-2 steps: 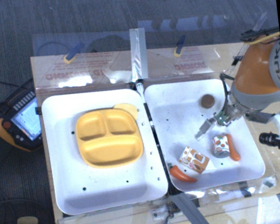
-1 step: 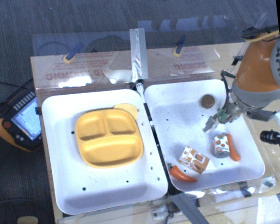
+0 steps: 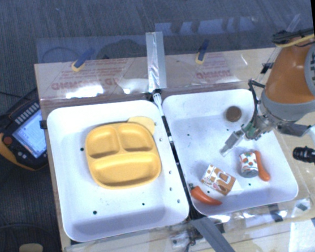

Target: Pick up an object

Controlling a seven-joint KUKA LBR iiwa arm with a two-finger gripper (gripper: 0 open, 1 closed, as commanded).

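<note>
- The small can (image 3: 248, 163) stands in the right bin (image 3: 202, 117), near its right wall, and an orange carrot-like piece (image 3: 262, 168) touches its side. If I come down on the can, I may catch both or push one away.
- My jaws (image 3: 230, 141) hang above bare floor, just up-left of the can; nothing is between them, but how wide they stand I cannot tell.
- The printed carton (image 3: 218, 179) and a second orange piece (image 3: 205, 197) lie close together at the front wall; a grasp there could jam against the wall.
</note>
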